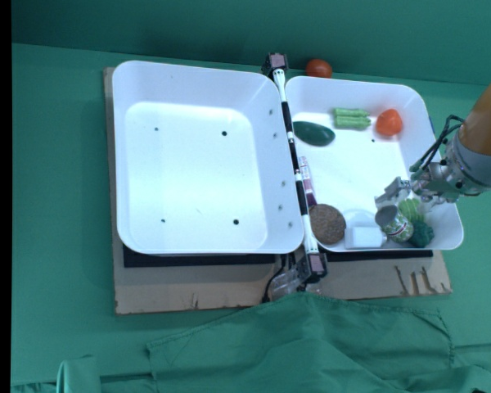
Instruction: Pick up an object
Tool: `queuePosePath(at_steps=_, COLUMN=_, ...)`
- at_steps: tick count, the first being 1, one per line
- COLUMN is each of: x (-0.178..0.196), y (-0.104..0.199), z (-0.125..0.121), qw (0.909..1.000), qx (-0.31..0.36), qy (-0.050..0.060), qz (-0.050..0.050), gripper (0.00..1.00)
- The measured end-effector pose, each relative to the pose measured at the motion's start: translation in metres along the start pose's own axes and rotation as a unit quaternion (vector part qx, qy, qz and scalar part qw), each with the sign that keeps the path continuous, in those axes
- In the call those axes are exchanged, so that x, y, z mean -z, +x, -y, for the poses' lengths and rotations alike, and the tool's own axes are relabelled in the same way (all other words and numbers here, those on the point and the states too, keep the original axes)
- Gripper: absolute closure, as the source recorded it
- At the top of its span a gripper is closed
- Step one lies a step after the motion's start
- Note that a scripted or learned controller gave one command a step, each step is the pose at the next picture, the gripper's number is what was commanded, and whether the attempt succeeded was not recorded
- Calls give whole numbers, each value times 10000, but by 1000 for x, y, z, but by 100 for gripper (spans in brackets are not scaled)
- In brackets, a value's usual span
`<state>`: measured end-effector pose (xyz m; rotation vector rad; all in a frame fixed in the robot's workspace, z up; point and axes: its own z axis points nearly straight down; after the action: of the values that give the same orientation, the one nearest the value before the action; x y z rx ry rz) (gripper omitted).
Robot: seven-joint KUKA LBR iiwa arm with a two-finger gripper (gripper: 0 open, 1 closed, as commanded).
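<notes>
Can (395, 224) lies just below the claw (399, 188), apart from it; whether the claw is clenched cannot be told

White bins (139, 80) — orange tomato (389, 122), dark green avocado (313, 133), brown speckled disc (327, 223).
</notes>
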<state>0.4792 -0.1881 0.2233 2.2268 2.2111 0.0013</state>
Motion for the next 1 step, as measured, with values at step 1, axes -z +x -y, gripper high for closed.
queuePosePath(at_steps=1, x=-41, y=40, z=-86, qw=10000, qx=45, qy=-40, qz=17, gripper=0)
